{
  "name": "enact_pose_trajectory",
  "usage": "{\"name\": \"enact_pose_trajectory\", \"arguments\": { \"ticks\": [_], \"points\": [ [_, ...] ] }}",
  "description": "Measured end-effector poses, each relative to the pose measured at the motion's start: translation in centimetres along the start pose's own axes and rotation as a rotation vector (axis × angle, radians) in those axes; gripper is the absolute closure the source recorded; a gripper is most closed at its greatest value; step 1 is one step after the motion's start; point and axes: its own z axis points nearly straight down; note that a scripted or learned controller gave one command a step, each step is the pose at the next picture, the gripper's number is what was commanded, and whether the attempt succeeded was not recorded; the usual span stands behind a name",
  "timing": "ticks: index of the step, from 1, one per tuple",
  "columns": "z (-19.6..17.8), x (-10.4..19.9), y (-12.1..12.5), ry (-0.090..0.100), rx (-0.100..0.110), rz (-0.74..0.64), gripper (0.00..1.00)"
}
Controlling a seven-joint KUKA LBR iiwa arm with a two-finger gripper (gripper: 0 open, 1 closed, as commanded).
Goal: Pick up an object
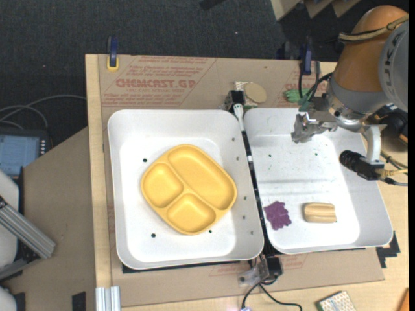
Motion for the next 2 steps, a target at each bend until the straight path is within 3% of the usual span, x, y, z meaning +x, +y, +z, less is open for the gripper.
{"name": "enact_pose_trajectory", "arguments": {
  "ticks": [1, 2],
  "points": [
    [7.2, -0.62, 1.55, 0.003, 0.012, -0.001, 1.0],
    [7.89, -0.38, 1.21, 0.003, 0.007, -0.002, 1.0]
  ]
}}
